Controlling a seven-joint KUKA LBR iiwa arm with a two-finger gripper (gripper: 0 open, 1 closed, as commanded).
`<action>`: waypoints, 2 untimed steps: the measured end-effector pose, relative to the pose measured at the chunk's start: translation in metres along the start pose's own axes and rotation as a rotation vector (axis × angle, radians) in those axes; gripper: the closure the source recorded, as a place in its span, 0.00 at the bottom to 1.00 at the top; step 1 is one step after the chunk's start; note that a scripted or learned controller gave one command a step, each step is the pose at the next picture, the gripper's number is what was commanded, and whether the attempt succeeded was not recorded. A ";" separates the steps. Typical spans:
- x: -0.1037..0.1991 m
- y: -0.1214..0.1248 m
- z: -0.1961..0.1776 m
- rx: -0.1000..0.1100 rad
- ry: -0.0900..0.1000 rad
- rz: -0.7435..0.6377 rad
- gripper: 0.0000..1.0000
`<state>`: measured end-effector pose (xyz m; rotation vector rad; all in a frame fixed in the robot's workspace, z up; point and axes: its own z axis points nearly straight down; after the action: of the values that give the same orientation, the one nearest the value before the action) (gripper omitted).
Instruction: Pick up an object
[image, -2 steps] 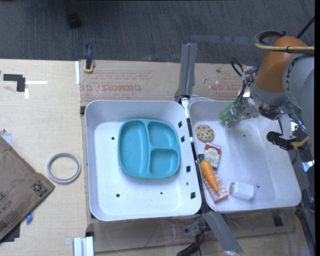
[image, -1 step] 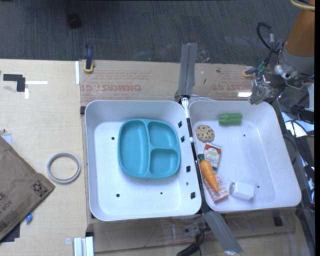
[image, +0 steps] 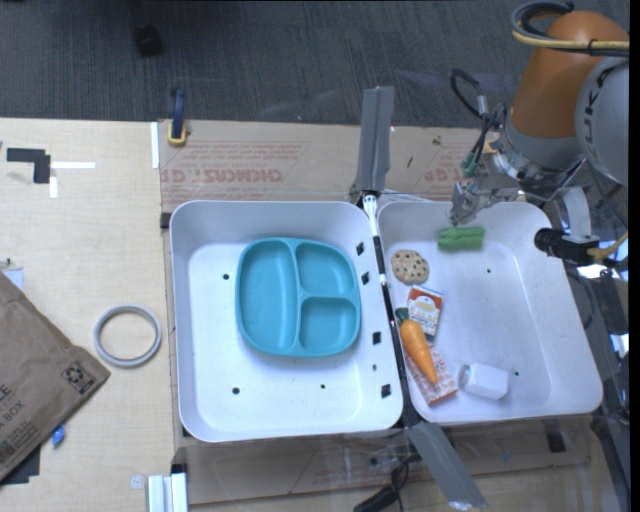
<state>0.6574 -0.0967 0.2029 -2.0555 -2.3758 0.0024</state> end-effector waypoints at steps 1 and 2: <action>0.053 0.009 0.012 0.000 0.000 -0.233 1.00; 0.057 -0.014 0.012 0.001 0.001 -0.144 1.00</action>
<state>0.6355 -0.0419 0.1912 -1.8780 -2.5171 0.0024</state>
